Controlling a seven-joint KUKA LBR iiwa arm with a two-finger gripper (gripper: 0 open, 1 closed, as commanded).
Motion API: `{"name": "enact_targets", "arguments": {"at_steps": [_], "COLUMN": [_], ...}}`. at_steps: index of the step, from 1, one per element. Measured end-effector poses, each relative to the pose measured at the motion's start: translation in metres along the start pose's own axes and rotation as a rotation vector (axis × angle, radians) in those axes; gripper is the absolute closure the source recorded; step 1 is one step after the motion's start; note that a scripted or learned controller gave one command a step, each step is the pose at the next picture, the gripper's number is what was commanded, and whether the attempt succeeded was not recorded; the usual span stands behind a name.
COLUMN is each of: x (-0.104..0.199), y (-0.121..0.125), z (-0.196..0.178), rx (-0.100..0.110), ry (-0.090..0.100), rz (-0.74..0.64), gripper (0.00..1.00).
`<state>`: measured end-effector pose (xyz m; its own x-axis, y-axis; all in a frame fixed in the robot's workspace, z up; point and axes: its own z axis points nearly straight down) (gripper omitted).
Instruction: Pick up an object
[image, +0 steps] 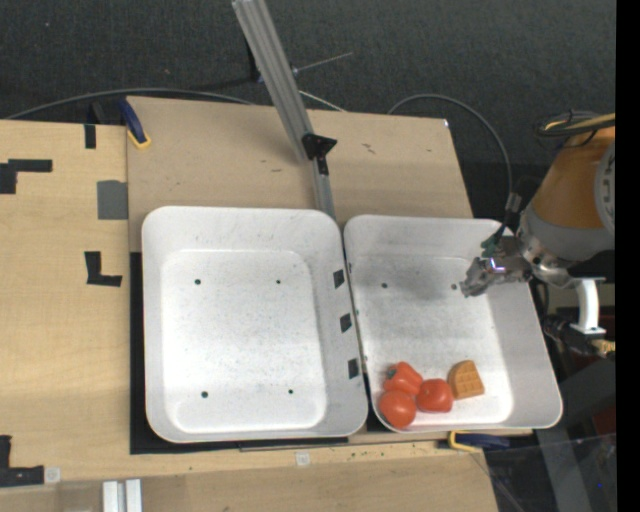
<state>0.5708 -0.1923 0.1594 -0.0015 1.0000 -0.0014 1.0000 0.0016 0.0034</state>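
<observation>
Red objects (412, 392) lie well below gripper (477, 283).

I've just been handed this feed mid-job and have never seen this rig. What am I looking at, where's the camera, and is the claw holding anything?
One fixed camera looks down at a slant on a bench with two shallow white bins. The grey and orange arm reaches in from the right; its claw hangs over the right bin, with nothing visible in it. Near that bin's front edge lie three red pieces bunched together and a tan waffle-like block just to their right. The left bin sits alongside.
</observation>
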Motion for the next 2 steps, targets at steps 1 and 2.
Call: {"name": "enact_targets", "arguments": {"at_steps": [1, 2], "x": [-0.004, -0.003], "y": [0.003, -0.002], "z": [-0.043, -0.105], "rx": [0.0, -0.002], "ry": [0.0, -0.001], "rz": [0.0, 0.0], "gripper": [1.0, 1.0]}}
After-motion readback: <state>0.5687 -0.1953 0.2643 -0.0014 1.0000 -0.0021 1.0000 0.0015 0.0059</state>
